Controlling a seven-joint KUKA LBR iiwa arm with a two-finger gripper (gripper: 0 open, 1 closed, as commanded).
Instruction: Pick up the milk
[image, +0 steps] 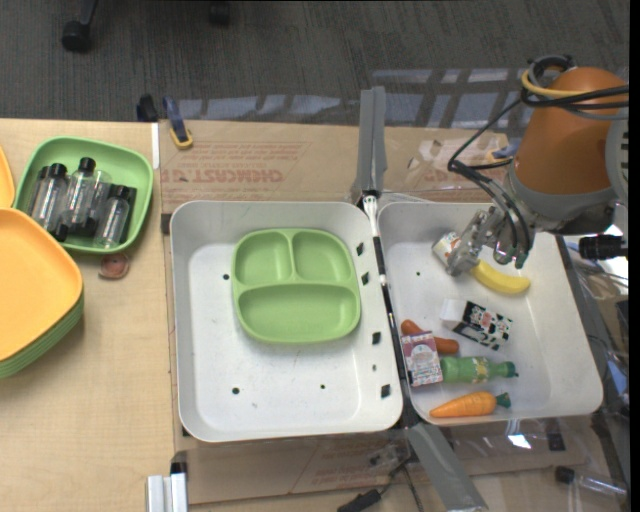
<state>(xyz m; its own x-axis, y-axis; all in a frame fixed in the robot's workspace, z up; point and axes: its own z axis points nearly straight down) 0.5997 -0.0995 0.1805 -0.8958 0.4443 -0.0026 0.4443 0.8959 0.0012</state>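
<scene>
We see the grey arm with its orange band reaching in from the right, its pincer (487, 243) low over the upper part of the right-hand shallow white bin (560, 385). A yellow banana (503, 279) lies just beside it, and a small crumpled silvery-white object (450, 247) sits to its other side. We cannot tell from this slanted view what state the pincer is in, and we see nothing held in it.

The small white milk carton with black cow patches (483, 325) lies on its side lower in the same bin, apart from the pincer, near a red juice box (422, 359), a green bottle (478, 370) and an orange carrot (466, 404). The left bin holds a green divided plastic tray (297, 284).

We judge that the approach is in hand and the grasp not yet made. The next move calls for shifting toward the carton, aligning across its narrow sides and descending without nudging the bottle or juice box.
</scene>
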